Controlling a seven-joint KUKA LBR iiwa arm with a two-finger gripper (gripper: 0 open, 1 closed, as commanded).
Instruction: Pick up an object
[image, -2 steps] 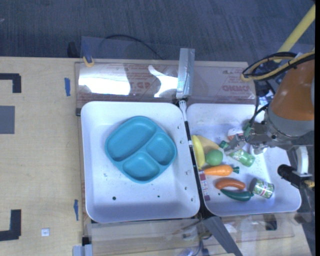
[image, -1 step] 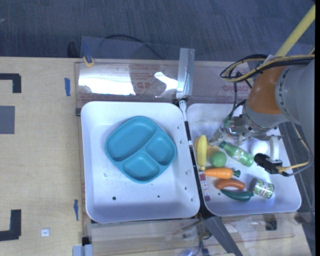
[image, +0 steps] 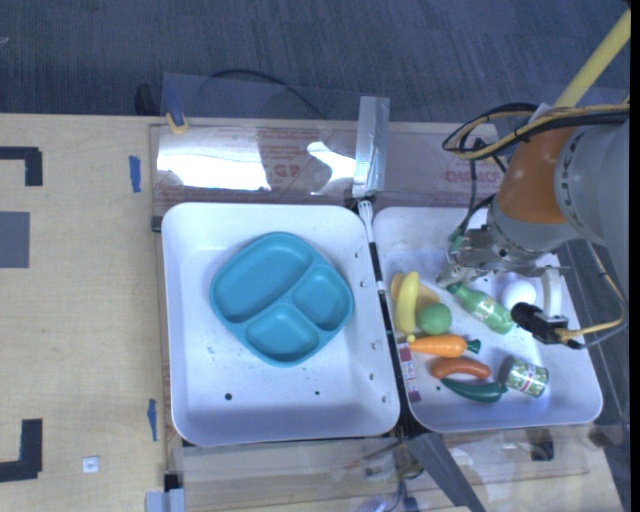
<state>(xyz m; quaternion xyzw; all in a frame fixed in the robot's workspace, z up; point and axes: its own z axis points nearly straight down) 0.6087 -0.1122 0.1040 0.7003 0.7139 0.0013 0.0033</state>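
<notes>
the gripper (image: 478, 268) hangs just above the green bottle (image: 481, 307) — its long axis runs down-right; finger state: cannot tell.

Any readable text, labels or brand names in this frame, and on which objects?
None can be read.
Clear wall behind the bins: reddish print, blurred.
Green bottle: label too small.
Small can: print too small.
Divider sticker: marks illegible.

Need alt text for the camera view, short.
The grey arm's gripper hangs over the right white bin, just above a green plastic bottle among toy food: yellow banana, green ball, orange carrot, green can. The left white bin holds a blue divided plate.
</notes>
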